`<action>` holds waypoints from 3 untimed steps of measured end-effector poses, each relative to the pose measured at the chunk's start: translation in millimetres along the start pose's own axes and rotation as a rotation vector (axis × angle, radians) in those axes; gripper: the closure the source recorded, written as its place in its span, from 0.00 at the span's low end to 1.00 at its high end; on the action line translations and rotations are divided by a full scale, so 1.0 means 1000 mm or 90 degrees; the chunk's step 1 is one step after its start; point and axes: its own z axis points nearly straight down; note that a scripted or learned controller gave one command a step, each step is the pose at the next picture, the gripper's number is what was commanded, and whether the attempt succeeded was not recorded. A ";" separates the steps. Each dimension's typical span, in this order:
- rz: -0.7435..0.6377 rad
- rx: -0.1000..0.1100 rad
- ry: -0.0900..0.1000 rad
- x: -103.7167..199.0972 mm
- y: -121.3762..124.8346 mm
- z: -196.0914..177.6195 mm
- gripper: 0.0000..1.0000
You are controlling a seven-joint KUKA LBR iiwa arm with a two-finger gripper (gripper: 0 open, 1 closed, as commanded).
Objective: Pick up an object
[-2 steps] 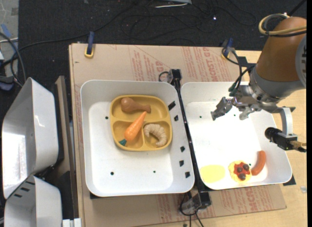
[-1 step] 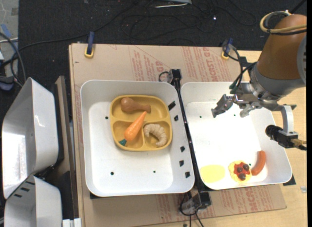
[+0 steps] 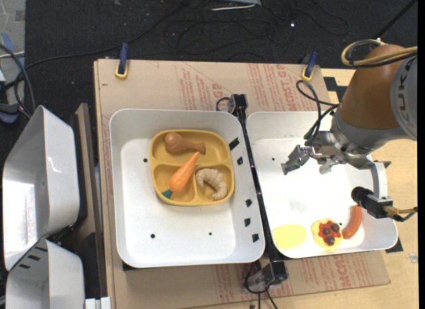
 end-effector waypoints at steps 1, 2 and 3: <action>-0.001 0.000 0.000 0.005 0.005 0.046 0.00; 0.000 0.001 0.000 0.006 0.004 0.100 0.00; 0.001 -0.002 0.000 0.006 0.005 0.086 1.00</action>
